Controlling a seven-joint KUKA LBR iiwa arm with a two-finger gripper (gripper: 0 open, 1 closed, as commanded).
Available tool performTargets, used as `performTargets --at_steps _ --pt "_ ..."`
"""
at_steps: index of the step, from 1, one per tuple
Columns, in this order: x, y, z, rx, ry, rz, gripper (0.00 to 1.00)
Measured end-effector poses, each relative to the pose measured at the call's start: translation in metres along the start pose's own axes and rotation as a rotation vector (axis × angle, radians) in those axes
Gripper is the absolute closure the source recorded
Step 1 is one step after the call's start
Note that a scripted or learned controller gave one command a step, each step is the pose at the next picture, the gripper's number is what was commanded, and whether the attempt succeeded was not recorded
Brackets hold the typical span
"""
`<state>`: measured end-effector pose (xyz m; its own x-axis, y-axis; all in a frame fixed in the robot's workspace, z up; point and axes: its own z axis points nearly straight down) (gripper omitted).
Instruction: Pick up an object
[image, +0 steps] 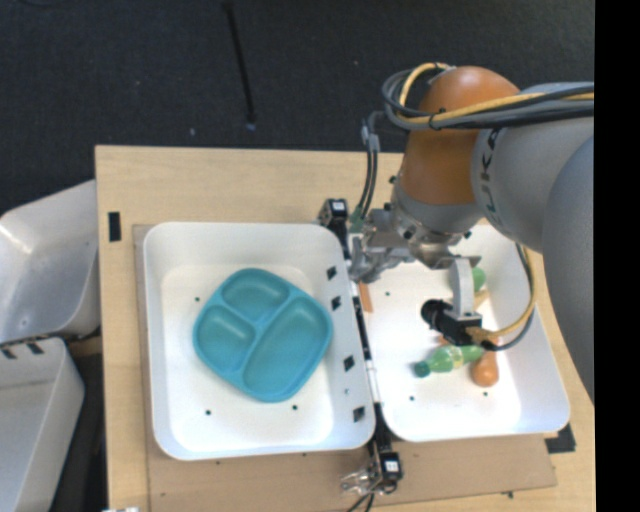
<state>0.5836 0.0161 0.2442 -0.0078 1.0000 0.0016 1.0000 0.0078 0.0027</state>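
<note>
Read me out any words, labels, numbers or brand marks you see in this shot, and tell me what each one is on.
Grey arm: dark lettering near the orange band, cut off and too blurred to read.
Blue divided plate: no text.
White bins: no text.

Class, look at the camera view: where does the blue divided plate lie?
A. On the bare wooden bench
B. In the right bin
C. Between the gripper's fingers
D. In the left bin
D: the blue divided plate rests flat inside the left bin, apart from the arm.

Glossy teal plastic tray (263, 334), matt wooden bench (122, 180)
</note>
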Motion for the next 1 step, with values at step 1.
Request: performTargets --at_steps 1 --pt "0.0542 -0.001 -0.0088 0.002 0.0 0.0 1.0"
